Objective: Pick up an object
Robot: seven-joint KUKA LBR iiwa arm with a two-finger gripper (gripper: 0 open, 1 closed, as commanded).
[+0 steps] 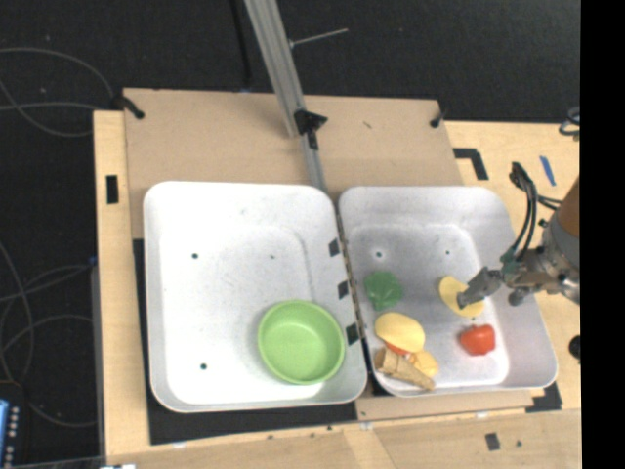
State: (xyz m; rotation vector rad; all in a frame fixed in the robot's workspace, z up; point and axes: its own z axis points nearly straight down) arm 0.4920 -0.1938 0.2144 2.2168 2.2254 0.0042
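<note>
Tool (480, 286) partly covers a yellow object (451, 291); its shape stays unclear.

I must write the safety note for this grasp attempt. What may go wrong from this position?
The tool sits over the small yellow piece, close beside the red tomato-like object; it may bump the tomato. The piece looks thin, so it may slip out. The arm is near the right bin's wall and may scrape it.

Glossy plastic green bowl (301, 341) sits in a matt, speckled white bin (205, 233) on a wood-look bench (391, 130).
</note>
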